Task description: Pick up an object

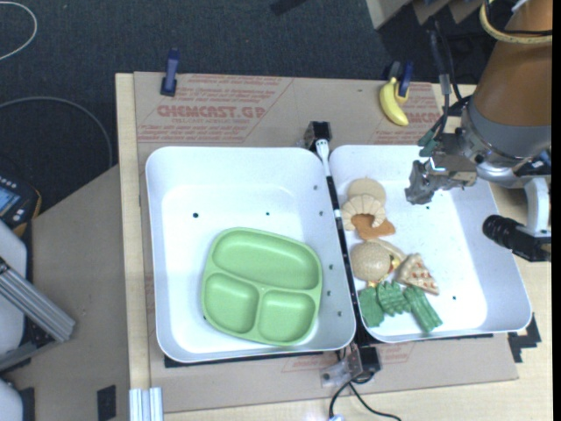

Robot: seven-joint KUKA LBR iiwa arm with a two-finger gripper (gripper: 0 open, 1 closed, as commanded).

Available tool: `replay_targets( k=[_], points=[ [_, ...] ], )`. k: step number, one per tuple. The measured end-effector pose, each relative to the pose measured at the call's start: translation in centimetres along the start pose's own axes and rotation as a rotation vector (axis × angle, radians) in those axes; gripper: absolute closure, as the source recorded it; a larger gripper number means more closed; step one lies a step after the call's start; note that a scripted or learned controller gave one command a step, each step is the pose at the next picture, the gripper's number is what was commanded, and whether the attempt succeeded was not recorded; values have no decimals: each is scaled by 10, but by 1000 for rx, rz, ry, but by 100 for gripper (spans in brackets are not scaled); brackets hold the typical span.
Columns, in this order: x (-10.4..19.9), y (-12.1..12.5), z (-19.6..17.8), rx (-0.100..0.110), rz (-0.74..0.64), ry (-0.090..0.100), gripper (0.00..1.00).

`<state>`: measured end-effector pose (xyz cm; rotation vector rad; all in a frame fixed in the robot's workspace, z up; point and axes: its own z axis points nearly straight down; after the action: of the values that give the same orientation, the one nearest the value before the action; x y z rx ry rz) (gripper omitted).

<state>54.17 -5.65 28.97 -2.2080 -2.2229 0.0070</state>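
Your left bin [166,235] holds a green divided tray [261,285]. Right bin [500,296] has a croissant [365,198], bun [371,260], pizza slice [416,274] and green pieces [401,305] along its left side. Tool [422,185] hovers over that bin's upper middle, grip state unclear.

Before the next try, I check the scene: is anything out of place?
Yes: a banana lies on the board behind the right bin, outside both bins. The other toy foods lie in that bin.
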Motion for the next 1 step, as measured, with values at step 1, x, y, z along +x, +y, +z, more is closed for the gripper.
replay_targets(
  k=[1],
  points=[
    [123,-39,-25,-6,-2,0,100]
  ],
)
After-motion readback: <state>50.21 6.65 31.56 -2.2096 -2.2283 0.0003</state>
